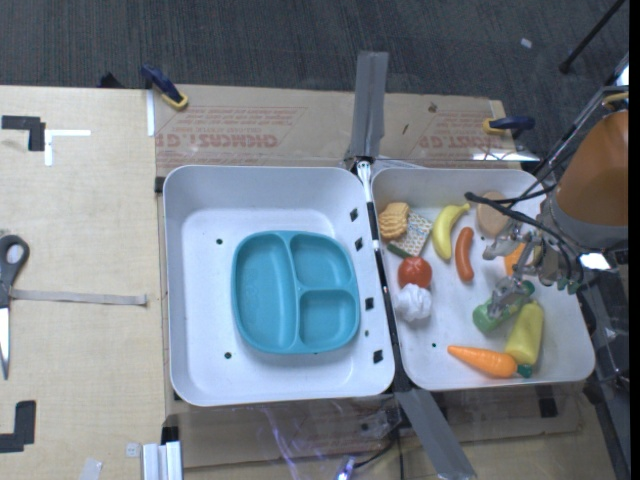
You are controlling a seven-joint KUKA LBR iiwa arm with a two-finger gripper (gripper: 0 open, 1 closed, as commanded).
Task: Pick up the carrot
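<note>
Two shallow white bins sat side by side on the surface, the left bin (180, 298) carrying a teal divided plate (296, 291) and the right bin (440, 368) crowded with toy food. The carrot (482, 360) lay flat near the front edge of the right bin, its point toward the left bin and its green stub touching the foot of a yellow bottle-shaped toy (525, 333). Just above it a green toy (492, 315) rested against that yellow piece. Farther back were a banana (447, 227), a red sausage (464, 254), a waffle-patterned cracker (394, 219), a tomato (415, 271) and a crumpled white lump (413, 304) beside the divider. The grey arm (598, 173) with its orange band came in from the right, and the pincer (512, 290) hung over the right side of that bin, above the green toy and apart from the carrot. Cables and metal parts cluttered the view there, so from where I stood I could not tell how wide the pincer stood. Scissors (10, 278) lay on the surface far to the left
</note>
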